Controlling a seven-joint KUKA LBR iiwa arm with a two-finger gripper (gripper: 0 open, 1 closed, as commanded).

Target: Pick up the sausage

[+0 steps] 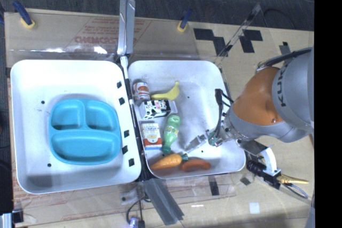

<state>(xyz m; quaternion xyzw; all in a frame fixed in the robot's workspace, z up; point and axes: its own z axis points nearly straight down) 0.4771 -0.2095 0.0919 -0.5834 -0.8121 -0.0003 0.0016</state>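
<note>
The sausage, reddish-brown, lies along the front wall of the right bin, just right of an orange carrot. My gripper hangs low in that bin's front right part, a little behind the sausage and apart from it. Nothing shows in its grasp. The grey arm with its orange band comes in over the bin's right rim.
The right bin also holds a small can, a banana, a black-and-white carton, a green bottle and a juice box. A blue divided tray sits in the left bin.
</note>
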